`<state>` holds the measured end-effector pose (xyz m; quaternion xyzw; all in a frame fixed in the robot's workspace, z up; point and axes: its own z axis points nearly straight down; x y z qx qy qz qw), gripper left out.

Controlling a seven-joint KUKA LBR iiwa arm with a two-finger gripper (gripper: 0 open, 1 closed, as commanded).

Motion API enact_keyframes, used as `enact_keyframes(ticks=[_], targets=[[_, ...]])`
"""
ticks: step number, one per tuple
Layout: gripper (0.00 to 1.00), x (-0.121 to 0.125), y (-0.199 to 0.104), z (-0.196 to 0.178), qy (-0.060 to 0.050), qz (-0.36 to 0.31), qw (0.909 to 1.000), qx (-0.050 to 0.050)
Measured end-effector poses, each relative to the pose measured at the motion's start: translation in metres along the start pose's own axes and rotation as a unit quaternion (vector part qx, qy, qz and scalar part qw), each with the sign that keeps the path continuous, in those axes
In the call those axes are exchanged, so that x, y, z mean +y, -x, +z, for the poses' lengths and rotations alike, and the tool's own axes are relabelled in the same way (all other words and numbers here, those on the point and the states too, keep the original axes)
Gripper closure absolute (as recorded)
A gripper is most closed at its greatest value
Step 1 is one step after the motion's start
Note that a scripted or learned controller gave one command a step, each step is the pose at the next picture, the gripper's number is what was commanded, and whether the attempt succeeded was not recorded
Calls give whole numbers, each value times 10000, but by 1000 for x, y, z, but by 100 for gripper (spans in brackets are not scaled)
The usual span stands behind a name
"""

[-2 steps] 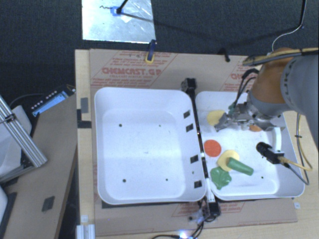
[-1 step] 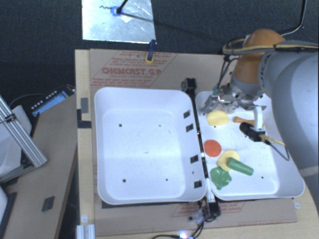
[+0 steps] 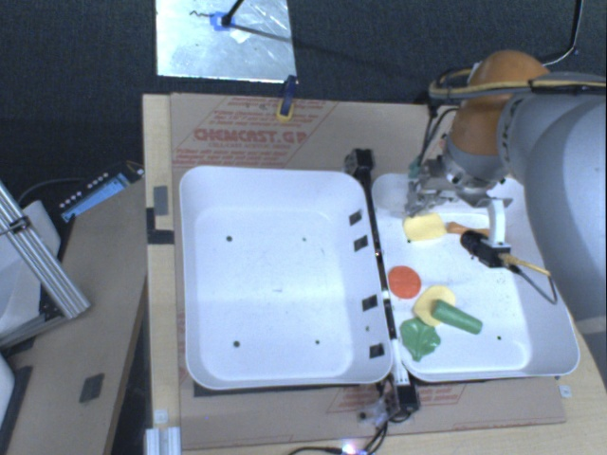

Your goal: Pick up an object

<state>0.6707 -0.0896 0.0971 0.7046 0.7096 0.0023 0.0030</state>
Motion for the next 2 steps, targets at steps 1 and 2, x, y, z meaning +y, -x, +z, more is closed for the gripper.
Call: enact_keyframes(ticks=[1, 2], targets=[[100, 2, -49, -128, 30, -12, 10000, 9], [100, 1, -140, -166, 0, -29, 10000, 18]])
